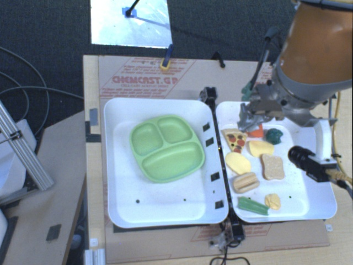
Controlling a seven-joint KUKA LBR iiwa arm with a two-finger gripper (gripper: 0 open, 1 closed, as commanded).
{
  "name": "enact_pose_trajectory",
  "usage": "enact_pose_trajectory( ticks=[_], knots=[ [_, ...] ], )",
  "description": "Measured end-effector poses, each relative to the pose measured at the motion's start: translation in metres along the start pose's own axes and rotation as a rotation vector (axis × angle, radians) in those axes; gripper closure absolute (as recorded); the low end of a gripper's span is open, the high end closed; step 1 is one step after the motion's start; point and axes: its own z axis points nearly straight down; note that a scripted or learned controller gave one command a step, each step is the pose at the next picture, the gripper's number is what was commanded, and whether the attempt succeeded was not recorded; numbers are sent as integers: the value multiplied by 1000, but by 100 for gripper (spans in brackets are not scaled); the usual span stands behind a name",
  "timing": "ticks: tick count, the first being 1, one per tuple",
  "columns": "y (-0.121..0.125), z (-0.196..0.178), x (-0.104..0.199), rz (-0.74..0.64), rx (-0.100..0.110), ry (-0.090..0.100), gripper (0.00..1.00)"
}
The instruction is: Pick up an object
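A: Item under review?

B: The carrot (255, 131), an orange piece just below the claw (255, 116) in the right bin (320, 203). Only part of it shows; the claw covers the rest.

A: Claw condition?

B: Cannot tell whether it stands open or closed. The metal parts blur together from this angle, and nothing is seen between them.

A: Handling assessment?

B: Judged to be a light, rigid plastic toy with a smooth skin, so liable to slip or skid along the bin floor under a glancing touch. Not fragile. Best taken across its narrow width, near the middle.

A: Neighbours?

B: Crowded. A pizza slice (235, 140) lies just below and left of the claw, a broccoli (273, 134) just right of the carrot. A cheese wedge (260, 148) sits below it. Further down: a lemon-yellow piece (237, 163), toast (272, 167), a hot dog (246, 182), a green pod (252, 206).

A: Elsewhere?

B: Well left of the claw, a green plate (166, 148) lies in the left bin (118, 203). Both bins rest on the desk (66, 148).
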Motion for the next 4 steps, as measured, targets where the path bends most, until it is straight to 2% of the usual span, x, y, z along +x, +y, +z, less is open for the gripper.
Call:
enact_pose_trajectory(
  ticks=[1, 2, 3, 4],
  knots=[
    [0, 1, 0, 0, 1, 0, 0],
    [-2, 17, 79, 14, 13, 2, 0],
    [-1, 5, 75, 15, 9, 1, 100],
    [82, 129, 5, 30, 13, -3, 100]
  ],
)
